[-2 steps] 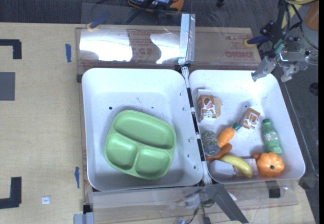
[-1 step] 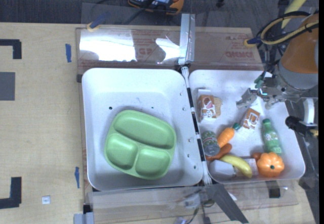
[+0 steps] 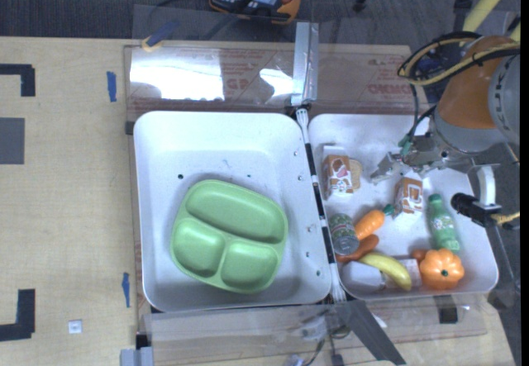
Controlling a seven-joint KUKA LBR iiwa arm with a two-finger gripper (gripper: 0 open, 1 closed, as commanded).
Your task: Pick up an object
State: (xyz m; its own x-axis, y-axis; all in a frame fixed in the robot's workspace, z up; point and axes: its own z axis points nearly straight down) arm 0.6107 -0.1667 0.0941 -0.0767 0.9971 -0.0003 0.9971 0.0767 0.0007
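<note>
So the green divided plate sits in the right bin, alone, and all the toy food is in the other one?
Not quite. The camera view shows the green plate alone in the left bin. The toy food, such as the banana and pumpkin, lies in the right bin.

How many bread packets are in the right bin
2. One bread packet lies near the right bin's left wall, toward the back. The other packet is mid-bin, just below the gripper. The arm may hide more.
</note>
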